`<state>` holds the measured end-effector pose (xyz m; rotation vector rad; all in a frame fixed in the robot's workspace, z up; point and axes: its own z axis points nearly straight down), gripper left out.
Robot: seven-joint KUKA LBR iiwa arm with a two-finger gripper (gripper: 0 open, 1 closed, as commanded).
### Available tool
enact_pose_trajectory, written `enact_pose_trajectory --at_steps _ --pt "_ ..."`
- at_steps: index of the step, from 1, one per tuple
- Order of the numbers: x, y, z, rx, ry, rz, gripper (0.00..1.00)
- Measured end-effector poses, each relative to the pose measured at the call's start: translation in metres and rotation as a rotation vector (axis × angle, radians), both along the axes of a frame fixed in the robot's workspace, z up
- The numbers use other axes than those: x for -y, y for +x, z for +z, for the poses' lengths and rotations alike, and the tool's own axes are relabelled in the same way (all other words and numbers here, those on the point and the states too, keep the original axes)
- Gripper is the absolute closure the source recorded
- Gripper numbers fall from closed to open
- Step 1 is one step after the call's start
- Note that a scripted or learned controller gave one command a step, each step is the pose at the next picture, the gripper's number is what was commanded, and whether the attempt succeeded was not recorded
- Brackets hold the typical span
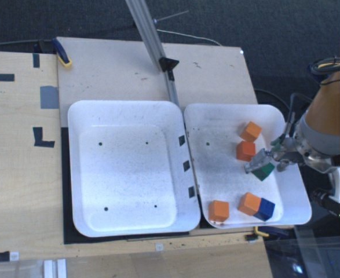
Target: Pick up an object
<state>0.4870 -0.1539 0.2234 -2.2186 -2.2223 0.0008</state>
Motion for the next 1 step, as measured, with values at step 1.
enact_pose_trajectory --at_steps 1 --pt "0.0149 0.0404 -0.1109 0.002 -0.001 -0.001 0.0"
